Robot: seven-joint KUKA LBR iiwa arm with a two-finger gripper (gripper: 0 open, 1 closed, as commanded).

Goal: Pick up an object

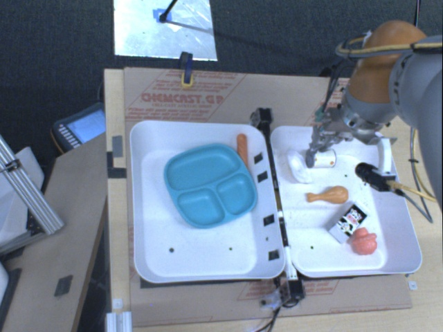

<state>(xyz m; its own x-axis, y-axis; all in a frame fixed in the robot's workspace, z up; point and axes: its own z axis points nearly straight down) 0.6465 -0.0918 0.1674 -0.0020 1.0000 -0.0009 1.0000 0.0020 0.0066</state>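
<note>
The grey arm's 2-finger claw [317,159] hangs low in the far part of the right white bin [398,254], and whether it is open or closed I cannot tell from here — the tips run together against the white of the bin. Right under and just in front of it lies a small white lumpy object [299,169], with a short white cylinder with a tan end [327,160] just beside it on the arm's side. One of these 2 looks to be the target, and to my eye this is the reach-and-descend step, nothing lifted yet.

Nearer than the claw sit a tan chicken-drumstick toy [331,196], a small black-and-white box [348,223] and a pink-red lumpy toy [363,242]. Across the divider, well away, a light-blue 3-compartment plate [208,185] fills the left white bin [149,254], an orange stick [241,147] at its far edge.

Next it would need to settle squarely over 1 piece — the 2 white things crowd each other — then close and rise.
</note>
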